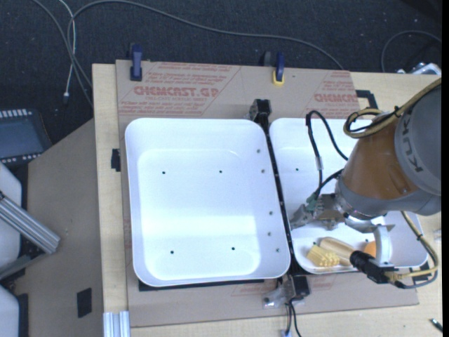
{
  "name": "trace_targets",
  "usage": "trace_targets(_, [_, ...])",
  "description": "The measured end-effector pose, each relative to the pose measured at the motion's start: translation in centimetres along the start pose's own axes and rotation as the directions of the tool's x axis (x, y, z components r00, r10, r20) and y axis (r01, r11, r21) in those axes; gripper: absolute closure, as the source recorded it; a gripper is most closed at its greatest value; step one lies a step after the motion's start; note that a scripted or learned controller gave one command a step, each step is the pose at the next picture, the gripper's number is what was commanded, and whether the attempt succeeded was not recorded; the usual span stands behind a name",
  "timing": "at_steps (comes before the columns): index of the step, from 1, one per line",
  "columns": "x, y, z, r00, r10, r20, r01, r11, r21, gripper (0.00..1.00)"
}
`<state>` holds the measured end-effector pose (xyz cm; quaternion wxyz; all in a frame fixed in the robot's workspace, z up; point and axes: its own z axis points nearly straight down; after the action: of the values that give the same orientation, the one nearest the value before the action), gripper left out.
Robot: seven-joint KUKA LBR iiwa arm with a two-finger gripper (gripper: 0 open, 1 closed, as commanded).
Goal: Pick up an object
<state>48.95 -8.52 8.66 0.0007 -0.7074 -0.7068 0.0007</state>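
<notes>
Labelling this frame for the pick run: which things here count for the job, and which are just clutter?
For the job:
- gripper, low in the right bin
- yellow brush-like object in that bin
- small orange object beside it

Lying about:
- left bin
- blue clamps on the bench's far edge
- loose cables on the floor

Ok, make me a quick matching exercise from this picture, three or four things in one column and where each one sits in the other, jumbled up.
Things:
1. left bin
2. yellow corn-like object
3. blue clamp
4. arm

Places:
a. far left corner of the board
b. over the right bin
c. near end of the right bin
d. left half of the bench

Pairs: 1-d, 2-c, 3-a, 4-b
</notes>
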Motion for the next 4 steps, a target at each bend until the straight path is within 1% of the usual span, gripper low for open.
trace_targets(1, [0.1,0.1,-1.2,1.0,-0.001,0.0,0.001,1.0,-0.003,1.0])
trace_targets(2, [-0.4,1.1,-6.6,1.0,-0.001,0.0,0.001,1.0,-0.007,1.0])
trace_targets(3, [-0.3,1.2,-10.8,1.0,-0.001,0.0,0.001,1.0,-0.006,1.0])
trace_targets(4, [-0.3,1.3,-13.8,1.0,-0.001,0.0,0.001,1.0,-0.005,1.0])
